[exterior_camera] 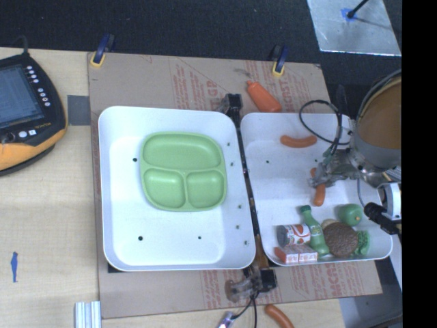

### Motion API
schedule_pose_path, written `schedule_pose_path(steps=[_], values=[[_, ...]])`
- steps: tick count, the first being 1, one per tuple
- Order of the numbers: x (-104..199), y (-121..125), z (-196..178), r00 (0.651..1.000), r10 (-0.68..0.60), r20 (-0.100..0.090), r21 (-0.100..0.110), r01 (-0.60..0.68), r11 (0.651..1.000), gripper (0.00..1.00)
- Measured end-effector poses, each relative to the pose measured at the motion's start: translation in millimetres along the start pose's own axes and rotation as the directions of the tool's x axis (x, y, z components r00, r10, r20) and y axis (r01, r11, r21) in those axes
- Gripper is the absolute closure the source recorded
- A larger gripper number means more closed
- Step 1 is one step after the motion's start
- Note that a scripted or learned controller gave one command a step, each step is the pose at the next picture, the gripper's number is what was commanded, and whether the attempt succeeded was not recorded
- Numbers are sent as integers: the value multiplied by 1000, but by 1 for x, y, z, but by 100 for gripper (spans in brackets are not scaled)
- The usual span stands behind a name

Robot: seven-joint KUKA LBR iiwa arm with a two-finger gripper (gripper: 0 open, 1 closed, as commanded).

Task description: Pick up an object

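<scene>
My gripper point(326, 174) hangs low over the middle right of the right bin point(273, 183), reaching in from the right edge. A small orange piece point(319, 196) lies just below it, and a reddish bit point(313, 172) shows at its left tip. An orange sausage point(298, 141) lies farther back in the bin. At the bin's front sit a red-and-white can point(294, 235), a green bottle point(313, 227), a brown round patty point(340, 239) and a green pepper point(350, 214).
The left bin point(116, 183) holds a green divided plate point(183, 171). A carrot point(263, 96) lies on the cardboard behind the bins, and another orange piece point(280, 315) lies in front. A teach pendant point(24, 111) rests at the far left. Black cables point(321, 118) loop by the arm.
</scene>
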State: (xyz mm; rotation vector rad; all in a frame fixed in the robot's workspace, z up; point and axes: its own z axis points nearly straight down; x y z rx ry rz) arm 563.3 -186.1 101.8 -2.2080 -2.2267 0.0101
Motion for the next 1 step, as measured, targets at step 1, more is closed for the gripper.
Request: schedule_pose_path(steps=[1], values=[[98, 24, -91, 1000, 3, -1, -7, -3, 1000, 100]])
